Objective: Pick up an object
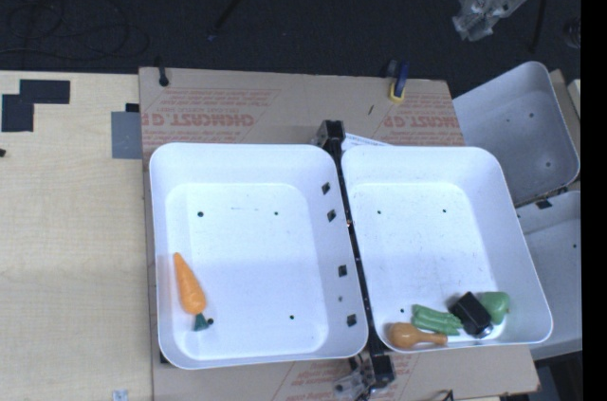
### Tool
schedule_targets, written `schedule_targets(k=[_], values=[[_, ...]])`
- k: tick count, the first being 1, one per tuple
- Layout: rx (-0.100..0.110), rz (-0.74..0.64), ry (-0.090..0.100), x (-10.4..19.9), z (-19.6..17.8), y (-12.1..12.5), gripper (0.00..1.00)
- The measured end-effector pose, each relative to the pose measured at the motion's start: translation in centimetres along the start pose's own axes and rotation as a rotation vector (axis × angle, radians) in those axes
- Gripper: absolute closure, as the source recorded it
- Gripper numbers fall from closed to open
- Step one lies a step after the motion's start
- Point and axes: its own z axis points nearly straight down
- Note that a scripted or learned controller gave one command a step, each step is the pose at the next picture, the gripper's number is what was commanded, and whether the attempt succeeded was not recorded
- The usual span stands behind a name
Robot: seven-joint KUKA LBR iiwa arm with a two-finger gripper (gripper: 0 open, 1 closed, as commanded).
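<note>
We are looking down at two white bins sitting side by side on the tabletop (57,228). The gripper (479,10) is hanging high up in the top right corner, over the dark floor behind the bins and well apart from everything in them. It is small and blurry up there, so we cannot tell how it is set, and we are seeing nothing in it.

In the left bin (242,162) an orange carrot (189,285) is lying near the front left corner, with its little green top pointing toward the front wall.

In the right bin (427,167) four things are crowding together in the front right corner. A black block (471,313) is lying tilted, partly on a green pepper (496,303). A green pea pod (436,320) is lying just beside the block, and a tan pear (415,337) is resting against the front wall, touching the pod.
</note>
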Motion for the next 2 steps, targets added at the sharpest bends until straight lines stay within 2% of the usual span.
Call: schedule_targets(k=[1, 2], values=[[0.0, -0.001, 0.0, 5.6, 0.0, 0.0, 1.0], [-0.002, -0.005, 0.0, 14.5, 0.1, 0.0, 1.0]])
